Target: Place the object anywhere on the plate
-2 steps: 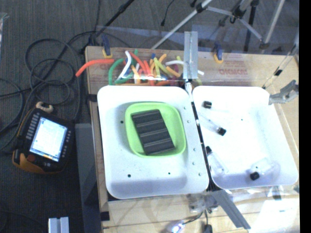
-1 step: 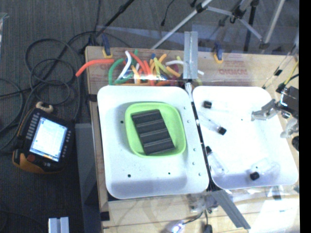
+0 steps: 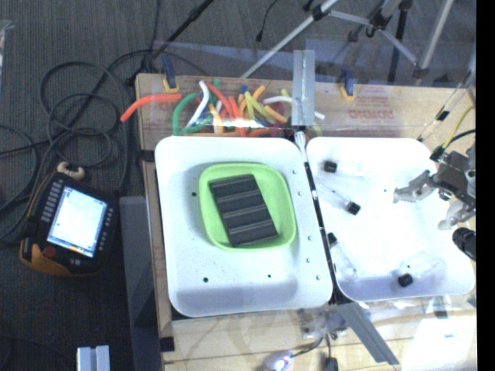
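A dark grey ribbed block (image 3: 244,209) lies flat on the green plate (image 3: 207,185), which sits in the middle of the left bin (image 3: 232,288). My gripper (image 3: 430,205) hangs over the right side of the right bin (image 3: 387,242), far from the plate. Its two silver fingers (image 3: 410,190) are spread open with nothing between them.
Several small clear vials with black caps lie scattered in the right bin, such as one vial (image 3: 352,205) and another (image 3: 404,279). Colourful tubes (image 3: 224,110) are heaped behind the bins. An upright metal post (image 3: 304,91) stands at the back between them.
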You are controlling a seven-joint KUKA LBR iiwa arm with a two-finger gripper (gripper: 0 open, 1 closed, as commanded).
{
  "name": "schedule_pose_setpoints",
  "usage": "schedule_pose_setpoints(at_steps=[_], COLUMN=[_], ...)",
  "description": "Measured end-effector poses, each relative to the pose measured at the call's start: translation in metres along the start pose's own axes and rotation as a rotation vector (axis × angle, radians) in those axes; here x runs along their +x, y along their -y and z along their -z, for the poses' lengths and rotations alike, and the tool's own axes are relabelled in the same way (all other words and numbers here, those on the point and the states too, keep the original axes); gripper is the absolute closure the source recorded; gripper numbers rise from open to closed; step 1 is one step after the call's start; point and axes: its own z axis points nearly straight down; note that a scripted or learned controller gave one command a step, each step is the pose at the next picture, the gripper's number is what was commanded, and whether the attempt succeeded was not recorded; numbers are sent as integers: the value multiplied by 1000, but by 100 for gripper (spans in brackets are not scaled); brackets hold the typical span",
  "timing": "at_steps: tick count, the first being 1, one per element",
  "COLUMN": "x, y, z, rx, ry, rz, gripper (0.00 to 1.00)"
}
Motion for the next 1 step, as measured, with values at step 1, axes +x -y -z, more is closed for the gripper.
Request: schedule_pose_setpoints(at_steps=[1], x=[0], y=[0], z=[-27], rx=[1], ry=[0], rz=[-47], gripper=[0])
